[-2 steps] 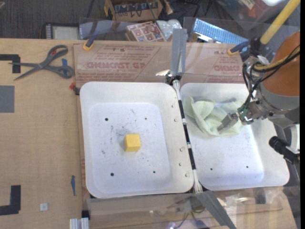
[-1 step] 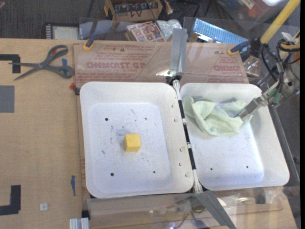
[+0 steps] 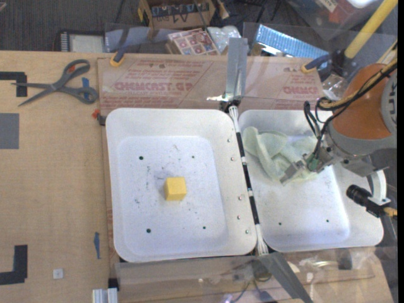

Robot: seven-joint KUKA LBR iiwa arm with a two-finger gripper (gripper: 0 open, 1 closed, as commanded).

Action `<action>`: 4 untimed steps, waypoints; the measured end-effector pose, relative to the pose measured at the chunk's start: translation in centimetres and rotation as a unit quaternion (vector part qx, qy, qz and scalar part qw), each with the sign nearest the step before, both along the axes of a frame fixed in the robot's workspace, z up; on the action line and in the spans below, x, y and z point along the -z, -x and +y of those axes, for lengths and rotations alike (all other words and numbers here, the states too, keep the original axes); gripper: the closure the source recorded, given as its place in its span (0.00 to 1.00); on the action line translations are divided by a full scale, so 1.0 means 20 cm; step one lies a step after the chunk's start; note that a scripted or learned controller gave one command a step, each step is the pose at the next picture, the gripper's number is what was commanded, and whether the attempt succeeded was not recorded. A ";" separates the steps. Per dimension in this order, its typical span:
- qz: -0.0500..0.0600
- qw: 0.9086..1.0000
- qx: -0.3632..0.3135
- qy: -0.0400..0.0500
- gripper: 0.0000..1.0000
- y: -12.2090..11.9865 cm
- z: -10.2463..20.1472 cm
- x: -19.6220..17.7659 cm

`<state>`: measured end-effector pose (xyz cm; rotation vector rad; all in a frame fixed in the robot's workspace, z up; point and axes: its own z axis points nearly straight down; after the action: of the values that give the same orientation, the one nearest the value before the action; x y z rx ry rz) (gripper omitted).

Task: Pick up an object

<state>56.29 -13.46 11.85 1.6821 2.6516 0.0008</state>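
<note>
A small yellow cube (image 3: pixel 176 189) lies near the middle of the left bin (image 3: pixel 126 137). A crumpled pale green cloth (image 3: pixel 268 147) sits in the upper left part of the right bin (image 3: pixel 315 223). My gripper (image 3: pixel 298 168) reaches in from the right and hangs low over the cloth's lower right edge, touching or almost touching it. The arm's grey wrist and orange band (image 3: pixel 361 112) stand over the right bin's far right side and hide that corner.
Grey-handled scissors (image 3: pixel 63 86) lie on the bench at the far left. A clear sheet (image 3: pixel 164 84) with red lettering lies behind the bins. A raised rim (image 3: pixel 243 175) separates the two bins. Boxes and clutter crowd the back edge.
</note>
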 end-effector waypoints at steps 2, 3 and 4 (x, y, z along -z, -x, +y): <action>-0.009 0.999 -0.036 0.003 1.00 0.13 0.12 0.09; -0.007 1.000 -0.003 0.001 1.00 0.29 0.05 0.14; -0.005 0.998 0.068 0.001 1.00 -0.06 0.01 0.14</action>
<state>57.47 -13.18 8.95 1.8524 2.5225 0.0063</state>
